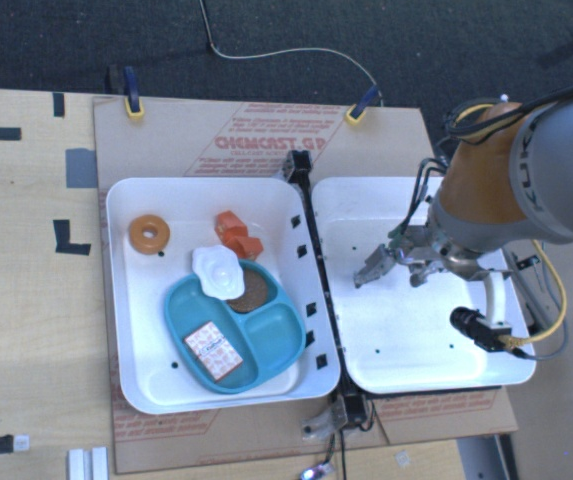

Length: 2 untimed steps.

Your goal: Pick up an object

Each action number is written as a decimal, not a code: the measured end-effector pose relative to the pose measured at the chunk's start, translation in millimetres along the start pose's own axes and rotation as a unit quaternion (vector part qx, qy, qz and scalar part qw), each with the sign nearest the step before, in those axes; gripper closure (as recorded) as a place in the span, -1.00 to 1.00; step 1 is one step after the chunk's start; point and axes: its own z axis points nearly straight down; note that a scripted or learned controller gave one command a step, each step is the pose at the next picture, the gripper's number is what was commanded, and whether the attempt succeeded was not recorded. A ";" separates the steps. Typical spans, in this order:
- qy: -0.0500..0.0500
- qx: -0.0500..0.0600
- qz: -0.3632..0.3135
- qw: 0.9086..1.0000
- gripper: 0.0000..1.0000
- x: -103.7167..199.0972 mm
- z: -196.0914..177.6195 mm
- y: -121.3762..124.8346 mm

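The left bin (pixel 126 298) holds a brown doughnut-shaped ring (pixel 149 234), an orange piece (pixel 236 234), and a white lumpy object (pixel 218 270) lying on the rim of a blue divided tray (pixel 276 338). In the tray are a patterned red-and-white packet (pixel 212 349) and a brown disc (pixel 257 293), partly under the white object. My gripper (pixel 396 272) hangs over the left half of the right bin (pixel 416 358), away from all these objects. It is open, with its two fingers spread and nothing between them.
A black divider (pixel 311 258) runs between the two bins. The arm's orange band (pixel 476 183) and its cables cover the right bin's right side. Both bins sit on a cardboard sheet (pixel 256 133) held by two clamps at the back.
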 end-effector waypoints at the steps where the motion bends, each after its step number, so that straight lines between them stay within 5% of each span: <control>1: 0.000 0.001 0.000 1.000 -1.00 0.7 63.8 3.1; 2: 0.000 -0.001 0.000 1.000 1.00 1.2 50.5 4.5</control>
